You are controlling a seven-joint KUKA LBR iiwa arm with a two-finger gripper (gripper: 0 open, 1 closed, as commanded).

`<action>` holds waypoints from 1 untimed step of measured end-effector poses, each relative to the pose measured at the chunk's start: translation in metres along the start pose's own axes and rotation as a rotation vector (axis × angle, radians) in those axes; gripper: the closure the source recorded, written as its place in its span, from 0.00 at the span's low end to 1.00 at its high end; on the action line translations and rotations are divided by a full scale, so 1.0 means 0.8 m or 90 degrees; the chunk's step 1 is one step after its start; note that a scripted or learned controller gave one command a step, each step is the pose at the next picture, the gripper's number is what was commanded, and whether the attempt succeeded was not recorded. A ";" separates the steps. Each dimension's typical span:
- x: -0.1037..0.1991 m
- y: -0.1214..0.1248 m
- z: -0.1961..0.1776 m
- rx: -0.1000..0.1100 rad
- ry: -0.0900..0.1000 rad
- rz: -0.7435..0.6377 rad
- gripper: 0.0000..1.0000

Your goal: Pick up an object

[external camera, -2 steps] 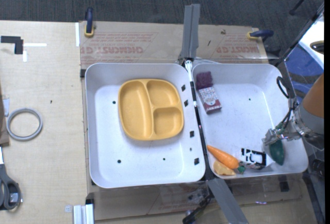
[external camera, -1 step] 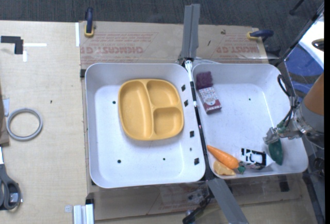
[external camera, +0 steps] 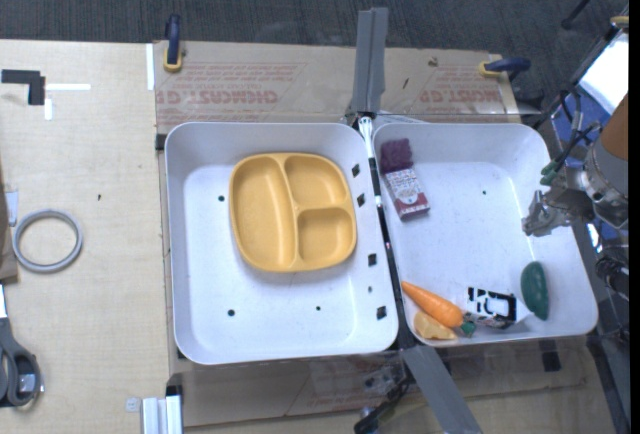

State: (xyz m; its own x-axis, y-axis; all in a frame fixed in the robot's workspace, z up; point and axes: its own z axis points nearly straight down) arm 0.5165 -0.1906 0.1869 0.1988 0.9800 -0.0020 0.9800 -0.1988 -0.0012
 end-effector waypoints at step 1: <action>-0.026 -0.043 0.108 0.002 0.003 0.173 1.00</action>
State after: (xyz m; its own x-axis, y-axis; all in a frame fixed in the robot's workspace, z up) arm 0.4784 -0.2043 0.1008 0.4540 0.8910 0.0027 0.8910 -0.4540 -0.0040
